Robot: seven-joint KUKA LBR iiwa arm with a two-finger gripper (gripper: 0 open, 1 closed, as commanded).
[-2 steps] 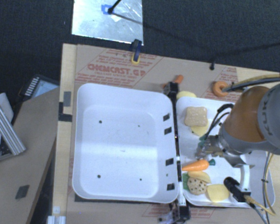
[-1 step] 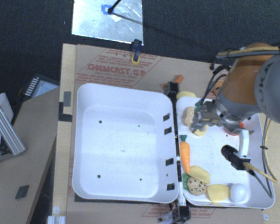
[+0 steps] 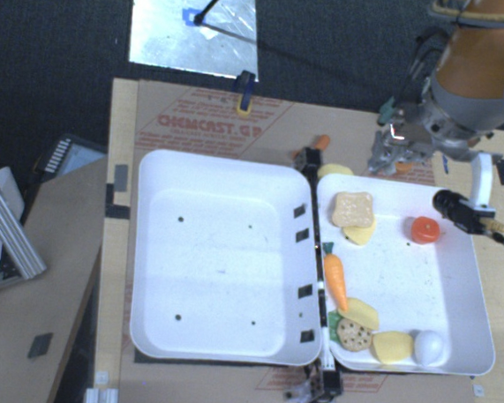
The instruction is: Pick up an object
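- Pincer (image 3: 391, 158) at the far edge of the right bin (image 3: 465, 288), above the rim, under the grey arm with the orange band (image 3: 478, 63); state of the pincer not possible to tell, too blurred and small.
- Nothing seen between the pincer tips.
- Two white bins side by side on the desk (image 3: 207, 117); left bin (image 3: 220, 255) with only small dark dots on the floor.
- Toast slice (image 3: 354, 209) in the far left part of the right bin, lying partly over a yellow piece (image 3: 361, 234).
- Red round object (image 3: 424, 230), like a tomato, in the far right part of the same bin, just beside a black part of the arm (image 3: 453, 209).
- Carrot (image 3: 336, 280) along the left wall of the right bin, orange, pointed end toward the near side.
- Near the front wall, close together: brown cookie (image 3: 353, 336), pale yellow piece (image 3: 359, 312) touching it, yellow wedge (image 3: 392, 347), white egg-like object (image 3: 429, 347).
- Yellow round thing (image 3: 335, 170) at the far rim between the two bins, half hidden.
- Small orange thing (image 3: 323, 142) on the brown board behind the bins.
- Blue and yellow clamp (image 3: 244, 93) at the far edge of the board.
- Shiny metal sheet (image 3: 194, 22) farther back on the dark floor.
- All food objects well apart from the pincer, except the yellow round thing, near to it.
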